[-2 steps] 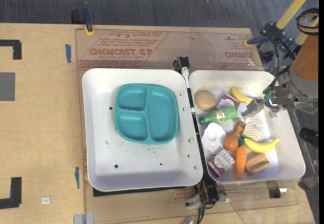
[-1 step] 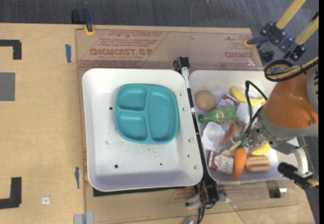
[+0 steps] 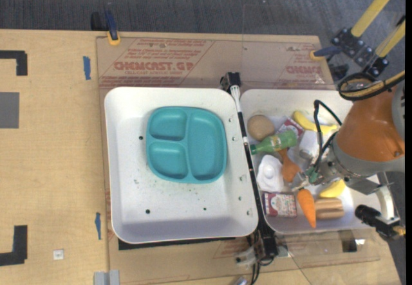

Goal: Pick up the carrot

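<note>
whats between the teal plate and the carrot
In the camera view, the black divider where the two bins meet, then the white bottle and the small red-and-white packet, lie between the teal plate and the carrot.

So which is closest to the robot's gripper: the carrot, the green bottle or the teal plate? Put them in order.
From the gripper:
1. Carrot, just below it in the right bin.
2. Green bottle, up and to its left, same bin.
3. Teal plate, far left in the other bin.
</note>
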### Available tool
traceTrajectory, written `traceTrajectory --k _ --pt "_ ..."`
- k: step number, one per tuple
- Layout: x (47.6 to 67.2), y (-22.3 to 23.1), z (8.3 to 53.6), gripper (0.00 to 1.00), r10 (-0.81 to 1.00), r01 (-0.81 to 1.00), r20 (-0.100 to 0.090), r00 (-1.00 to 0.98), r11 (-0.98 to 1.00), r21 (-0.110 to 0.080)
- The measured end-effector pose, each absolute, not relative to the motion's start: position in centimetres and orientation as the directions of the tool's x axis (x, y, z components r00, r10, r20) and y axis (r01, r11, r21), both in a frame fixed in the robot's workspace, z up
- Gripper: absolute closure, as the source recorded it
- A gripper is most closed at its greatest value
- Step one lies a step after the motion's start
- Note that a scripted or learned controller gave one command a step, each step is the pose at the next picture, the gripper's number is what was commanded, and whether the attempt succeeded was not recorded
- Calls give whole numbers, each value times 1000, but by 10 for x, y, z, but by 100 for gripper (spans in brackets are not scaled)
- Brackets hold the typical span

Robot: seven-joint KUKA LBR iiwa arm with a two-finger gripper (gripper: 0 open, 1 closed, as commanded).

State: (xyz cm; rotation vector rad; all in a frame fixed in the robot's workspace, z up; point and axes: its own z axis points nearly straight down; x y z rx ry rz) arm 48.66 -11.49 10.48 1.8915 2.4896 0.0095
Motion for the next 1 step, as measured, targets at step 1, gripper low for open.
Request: traceTrajectory --k 1 --pt "520 -56 186 100 999 999 1 -54 54 5"
